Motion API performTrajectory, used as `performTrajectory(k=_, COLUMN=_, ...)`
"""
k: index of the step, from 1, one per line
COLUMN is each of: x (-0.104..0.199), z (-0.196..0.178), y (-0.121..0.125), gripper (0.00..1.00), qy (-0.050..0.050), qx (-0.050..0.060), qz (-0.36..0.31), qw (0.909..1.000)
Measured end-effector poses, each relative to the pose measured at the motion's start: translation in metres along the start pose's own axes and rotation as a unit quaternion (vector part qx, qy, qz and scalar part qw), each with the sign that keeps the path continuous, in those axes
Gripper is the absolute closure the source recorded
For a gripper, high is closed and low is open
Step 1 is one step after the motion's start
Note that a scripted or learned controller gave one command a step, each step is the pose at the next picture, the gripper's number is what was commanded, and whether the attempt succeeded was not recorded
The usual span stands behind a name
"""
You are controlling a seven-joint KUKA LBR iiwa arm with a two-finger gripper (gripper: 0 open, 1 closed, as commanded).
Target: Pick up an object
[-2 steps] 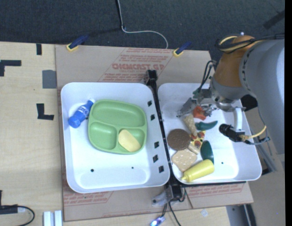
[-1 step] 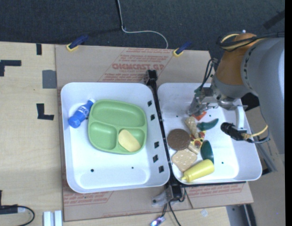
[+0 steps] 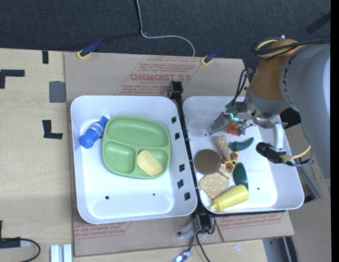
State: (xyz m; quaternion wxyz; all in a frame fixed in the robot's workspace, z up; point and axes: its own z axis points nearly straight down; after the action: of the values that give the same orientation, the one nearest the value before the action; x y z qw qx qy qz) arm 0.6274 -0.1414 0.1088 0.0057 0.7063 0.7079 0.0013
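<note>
Camera view shows the end effector (image 3: 230,125) low over the back of the right bin (image 3: 284,192), its grey fingers angled down beside a small orange piece (image 3: 233,128); whether that piece sits between them, or whether they are spread or pressed together, cannot be told from here. The likely target is this orange piece, just at the tips, with a green pepper (image 3: 241,143) immediately beside it toward the arm. To do the pick well, I judge the fingers should straddle one item squarely and close before lifting straight up.

Just in front of the end effector lies a crowded heap: a tan piece (image 3: 221,144), a brown round cookie (image 3: 207,160), a cracker (image 3: 212,185), a dark green item (image 3: 240,174) and a yellow bottle (image 3: 230,197). These could snag. Far across, the left bin (image 3: 87,198) holds a green divided plate (image 3: 135,145) with a yellow item (image 3: 149,162) and a blue bottle (image 3: 93,132).
</note>
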Motion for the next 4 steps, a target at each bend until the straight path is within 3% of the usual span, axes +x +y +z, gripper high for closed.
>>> performTrajectory(k=1, x=0.033, z=0.024, y=0.043, gripper=0.00, qy=0.003, qx=0.003, qz=-0.002, qw=1.0000)
performTrajectory(k=2, x=0.032, z=0.015, y=0.041, gripper=1.00, qy=0.003, qx=0.006, qz=0.000, qw=1.0000)
performTrajectory(k=3, x=0.034, z=-0.006, y=-0.022, gripper=1.00, qy=0.003, qx=0.007, qz=0.002, qw=1.0000)
performTrajectory(k=4, x=0.108, z=-0.081, y=-0.023, gripper=1.00, qy=0.004, qx=0.002, qz=-0.003, qw=1.0000)
